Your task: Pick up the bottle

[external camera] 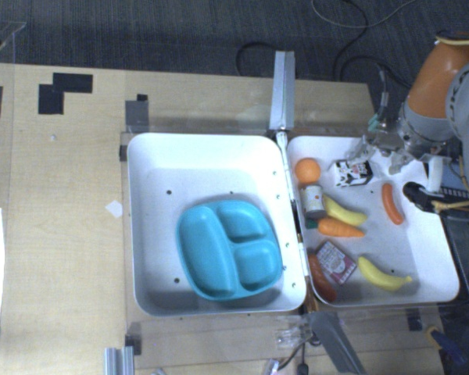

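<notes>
Against right bin's left wall: bottle; tool near far rim.

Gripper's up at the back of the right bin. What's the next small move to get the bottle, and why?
Probably slide the gripper toward the divider and forward until it sits over the bottle. The gripper hangs near the black-and-white carton, off to the bottle's side. The bottle lies against the divider between the orange and the carrot, so a straight descent there seems safest.

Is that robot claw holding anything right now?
It cannot be told. The gripper hangs over the right bin's far end by a black-and-white item; nothing shows between its fingers.
</notes>
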Controlling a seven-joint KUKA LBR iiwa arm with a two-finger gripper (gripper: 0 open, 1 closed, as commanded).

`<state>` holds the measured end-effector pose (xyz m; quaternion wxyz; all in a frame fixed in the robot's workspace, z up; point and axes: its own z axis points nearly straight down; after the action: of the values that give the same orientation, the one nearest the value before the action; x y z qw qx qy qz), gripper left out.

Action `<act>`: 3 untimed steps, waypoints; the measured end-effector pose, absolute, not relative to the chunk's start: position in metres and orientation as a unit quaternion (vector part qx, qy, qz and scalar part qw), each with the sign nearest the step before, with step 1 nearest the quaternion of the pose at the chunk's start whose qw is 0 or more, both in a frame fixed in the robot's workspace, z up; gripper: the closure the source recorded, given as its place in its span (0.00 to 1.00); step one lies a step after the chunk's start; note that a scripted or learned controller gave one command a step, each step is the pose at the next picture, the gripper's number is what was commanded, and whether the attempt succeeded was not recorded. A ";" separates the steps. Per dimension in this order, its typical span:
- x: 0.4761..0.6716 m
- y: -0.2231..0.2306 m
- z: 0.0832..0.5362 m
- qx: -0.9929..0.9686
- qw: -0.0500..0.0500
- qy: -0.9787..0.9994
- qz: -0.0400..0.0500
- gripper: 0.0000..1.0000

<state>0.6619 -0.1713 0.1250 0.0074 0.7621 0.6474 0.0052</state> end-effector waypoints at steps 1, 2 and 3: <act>0.673 -0.196 0.096 0.825 0.000 0.565 0.003 0.00; 0.671 -0.196 0.190 0.796 0.004 0.606 0.003 0.00; 0.669 -0.134 0.096 0.852 0.001 0.524 0.001 0.00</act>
<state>0.6686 -0.1339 0.0958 0.0015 0.8517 0.5240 0.0010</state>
